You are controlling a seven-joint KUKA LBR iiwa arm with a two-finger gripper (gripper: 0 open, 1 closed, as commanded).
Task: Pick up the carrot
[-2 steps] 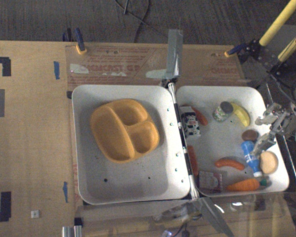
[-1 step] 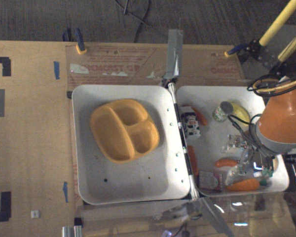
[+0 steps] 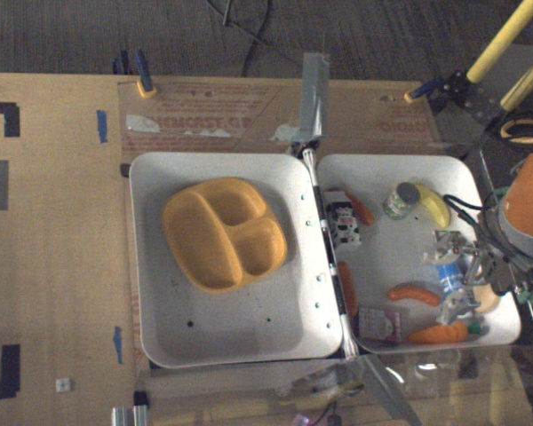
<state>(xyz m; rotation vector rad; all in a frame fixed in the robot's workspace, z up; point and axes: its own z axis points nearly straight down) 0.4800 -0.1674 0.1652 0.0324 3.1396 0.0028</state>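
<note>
The carrot [image 3: 438, 334], orange with a green top at its right end, lies along the near wall of the right bin [image 3: 373, 169]. My gripper [image 3: 451, 280] hangs over the right part of that bin, just behind the carrot and not touching it. Its two metal fingers [image 3: 441, 256] stand apart, so it is open. A small blue and white thing [image 3: 448, 277] shows in the gap between them; I cannot tell whether it is touched.
The right bin also holds an orange-red sausage [image 3: 414, 294], a banana [image 3: 433, 208], a small jar [image 3: 396, 202], a black and white carton [image 3: 342, 221] and a dark red box [image 3: 379, 325]. In the left bin [image 3: 151, 264] lies a yellow sectioned plate [image 3: 224, 233].
</note>
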